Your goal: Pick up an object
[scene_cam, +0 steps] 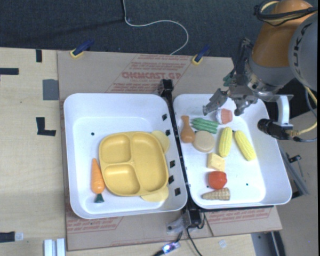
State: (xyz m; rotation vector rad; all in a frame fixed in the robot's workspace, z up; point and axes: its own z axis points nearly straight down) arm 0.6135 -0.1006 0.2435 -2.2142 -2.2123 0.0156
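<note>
My gripper [224, 108] hangs over the back of the right bin [272, 193], open, with its two dark fingers spread. Between and just below the fingertips lies a small red-and-white piece [226, 116], on the bin floor and not gripped. Close in front of it lie a green pea pod [204, 125], a drumstick [186, 129], a round beige bun [204, 142] and two corn cobs [224, 141] [245, 145]. Nearer the front are a cheese wedge [216, 162], a tomato [217, 180] and a cone-like piece [216, 195].
The left bin [80, 121] holds a yellow divided plate [133, 162] and a carrot [97, 177] beside it. A black divider [173, 137] runs between the bins. The arm's orange and grey body [280, 41] stands at the back right.
</note>
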